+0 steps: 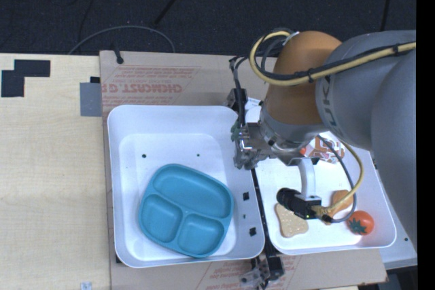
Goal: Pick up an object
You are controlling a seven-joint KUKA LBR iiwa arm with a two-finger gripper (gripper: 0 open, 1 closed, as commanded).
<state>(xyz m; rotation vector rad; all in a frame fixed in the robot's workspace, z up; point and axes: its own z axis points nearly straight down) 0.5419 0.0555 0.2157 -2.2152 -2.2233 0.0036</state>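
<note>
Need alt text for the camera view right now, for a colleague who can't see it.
The grey arm hangs over the right bin, which holds a toast slice and a tomato. The left bin holds a blue divided plate.

A toast-shaped slice (291,223), a red tomato (361,222) and a bun-like piece (340,200) lie in the right bin (380,241).

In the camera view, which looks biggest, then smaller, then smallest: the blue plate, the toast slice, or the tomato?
Largest to smallest, as they look:
1. blue plate
2. toast slice
3. tomato

All three lie in the bins at similar distance, so nearness hardly affects this.
</note>
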